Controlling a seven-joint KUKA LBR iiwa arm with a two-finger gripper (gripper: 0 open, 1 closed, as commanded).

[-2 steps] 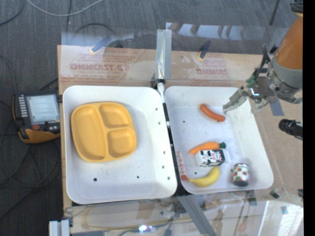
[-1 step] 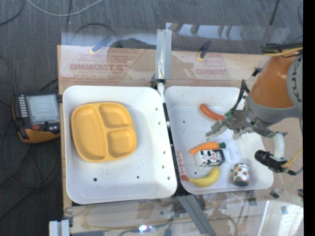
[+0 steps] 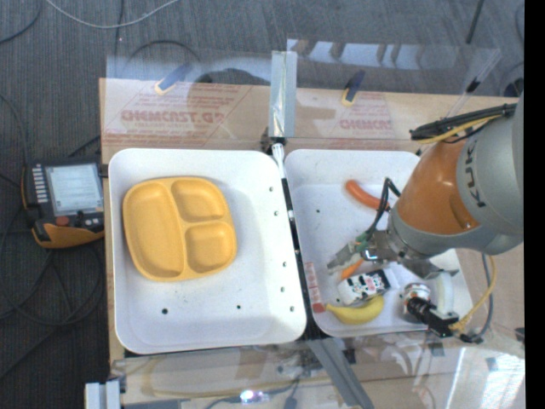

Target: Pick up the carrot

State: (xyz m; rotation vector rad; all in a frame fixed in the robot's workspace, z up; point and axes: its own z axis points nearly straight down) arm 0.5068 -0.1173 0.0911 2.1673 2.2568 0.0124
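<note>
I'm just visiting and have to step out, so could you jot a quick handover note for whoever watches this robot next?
Gripper: low in the right bin, amid the clutter; its state can't be judged from here.
Carrot: lying on the right bin's floor, up and apart from the gripper, partly behind the arm.
Nearby: banana at the bin's near edge; yellow divided plate in the left bin.
Done: nothing confirmed; carrot not lifted.
Left: reach the carrot, grip it, lift it.

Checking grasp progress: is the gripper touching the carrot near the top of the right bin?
Apart. The camera view shows bare white bin floor between the gripper and the carrot.
</note>
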